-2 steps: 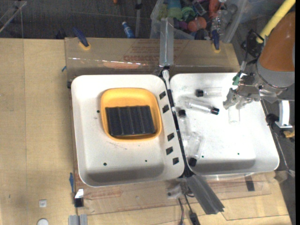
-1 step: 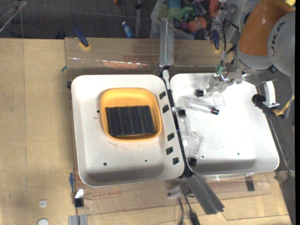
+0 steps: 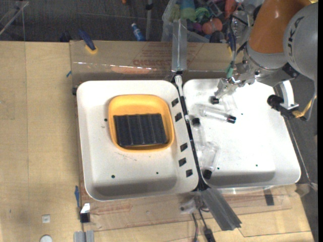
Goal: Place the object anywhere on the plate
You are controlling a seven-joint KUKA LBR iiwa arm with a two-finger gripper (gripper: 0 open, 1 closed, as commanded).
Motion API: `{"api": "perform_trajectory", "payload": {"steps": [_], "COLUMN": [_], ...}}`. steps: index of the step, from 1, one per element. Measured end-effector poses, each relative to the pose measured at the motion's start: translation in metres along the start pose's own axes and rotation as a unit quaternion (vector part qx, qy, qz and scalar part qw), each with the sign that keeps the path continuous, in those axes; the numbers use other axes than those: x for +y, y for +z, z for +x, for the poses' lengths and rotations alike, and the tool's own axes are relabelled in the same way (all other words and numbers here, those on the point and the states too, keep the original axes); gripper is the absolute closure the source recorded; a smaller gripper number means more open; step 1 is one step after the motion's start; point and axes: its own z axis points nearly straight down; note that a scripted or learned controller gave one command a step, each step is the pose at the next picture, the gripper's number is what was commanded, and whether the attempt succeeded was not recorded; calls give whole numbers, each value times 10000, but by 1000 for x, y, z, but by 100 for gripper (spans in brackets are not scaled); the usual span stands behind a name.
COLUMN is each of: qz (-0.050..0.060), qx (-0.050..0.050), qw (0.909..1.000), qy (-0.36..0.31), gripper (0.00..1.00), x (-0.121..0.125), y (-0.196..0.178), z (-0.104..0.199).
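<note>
Currently my gripper hovers near right bin's far edge, finger state unclear. Drop squarely over clear tube, then carry to plate.

The grey arm reaches in from the right, its tool pointing down.

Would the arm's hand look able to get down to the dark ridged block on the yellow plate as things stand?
Probably yes. The dark ridged block lies uncovered on the yellow plate in the left bin, with nothing above it. The hand hangs over the right bin, with a low divider to cross.
</note>
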Motion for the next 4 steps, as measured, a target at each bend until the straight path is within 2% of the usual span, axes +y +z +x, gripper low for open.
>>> {"api": "perform_trajectory", "payload": {"steps": [1, 2, 3, 4], "qz": [16, 23, -7, 13], "qx": [16, 23, 6, 24], "qw": [9960, 9869, 9687, 9522], "qy": [-891, -1612, -2483, -3055], "gripper": [100, 100, 100, 100], "x": [7, 10, 17, 11], "y": [-1, 11, 0, 11], "z": [26, 41, 61, 81]}}
